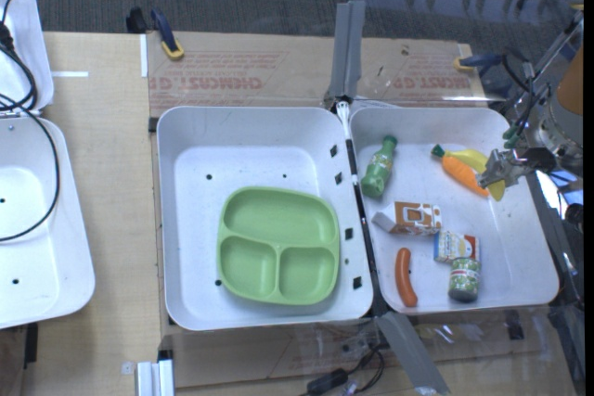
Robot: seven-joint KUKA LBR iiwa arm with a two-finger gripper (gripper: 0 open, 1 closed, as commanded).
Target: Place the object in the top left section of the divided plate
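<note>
Two white bins sit side by side on the bench.

Camera view, left bin (186,199): one green divided plate (278,244), three sections, the long one along its far side and two smaller ones nearer the camera. All three lie bare.

Camera view, right bin (520,287): green bottle (378,168) near the dividing wall; carrot (463,173) touching a yellow piece (475,161) at the far right; small carton (417,218); red-and-white packet (457,247) just above a small jar (464,278); sausage (406,276) near the front.

Gripper (506,170): at the bin's right wall, just beside the carrot's end and over a yellow scrap. Cannot tell how far its fingers stand apart, nor whether anything lies between them.

Task's object: probably the carrot, still in the right bin, well apart from the plate.

Step in hand, as judged: securing the object.
- Centre the fingers across the carrot's thick middle, not its taper.
- Keep clear of the bin wall and the yellow piece.
- Lift high over the dividing wall.
- Release low over the plate's far-left section.
</note>
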